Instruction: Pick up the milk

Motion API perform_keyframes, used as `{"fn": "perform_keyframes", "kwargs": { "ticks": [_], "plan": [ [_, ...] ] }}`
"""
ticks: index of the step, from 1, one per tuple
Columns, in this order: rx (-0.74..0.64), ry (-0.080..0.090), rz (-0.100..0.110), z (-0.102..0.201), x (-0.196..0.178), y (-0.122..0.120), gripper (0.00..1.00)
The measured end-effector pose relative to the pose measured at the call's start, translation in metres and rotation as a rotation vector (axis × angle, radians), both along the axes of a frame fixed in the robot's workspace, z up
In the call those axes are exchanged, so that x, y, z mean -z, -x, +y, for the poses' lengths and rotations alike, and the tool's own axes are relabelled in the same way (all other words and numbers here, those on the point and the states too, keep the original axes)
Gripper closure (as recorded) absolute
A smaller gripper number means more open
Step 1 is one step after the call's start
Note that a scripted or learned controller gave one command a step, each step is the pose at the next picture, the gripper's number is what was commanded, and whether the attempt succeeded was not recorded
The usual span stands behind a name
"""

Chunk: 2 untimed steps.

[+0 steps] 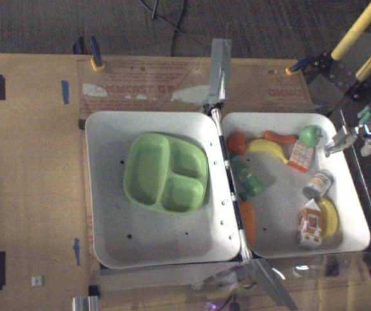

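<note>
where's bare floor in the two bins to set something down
Left bin: a wide bare strip runs along the near and left sides of the green plate. Right bin: one open patch mid-floor, between the green bottle, can and milk carton. Its far end and left wall are crowded.

1. The milk carton is lying near the right bin's front wall, leaving bare floor open on its left.
2. A banana is touching its right side, and a can is crowding just behind.

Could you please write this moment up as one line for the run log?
gripper: at right bin's upper right rim | milk carton: lying beside banana, not held | left bin: green divided plate
</note>
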<state>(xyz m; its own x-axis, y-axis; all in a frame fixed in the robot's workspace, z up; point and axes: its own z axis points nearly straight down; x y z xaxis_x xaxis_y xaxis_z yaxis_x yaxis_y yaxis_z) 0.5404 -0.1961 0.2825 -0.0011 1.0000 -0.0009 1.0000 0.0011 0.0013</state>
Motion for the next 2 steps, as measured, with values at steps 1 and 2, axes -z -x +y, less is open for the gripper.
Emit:
{"fn": "perform_keyframes", "kwargs": {
  "ticks": [1,2],
  "plan": [
    [0.052,-0.002,0.002,0.023,0.011,0.05,0.0],
    [0.07,-0.001,0.002,0.018,0.105,0.061,0.0]
  ]
}}
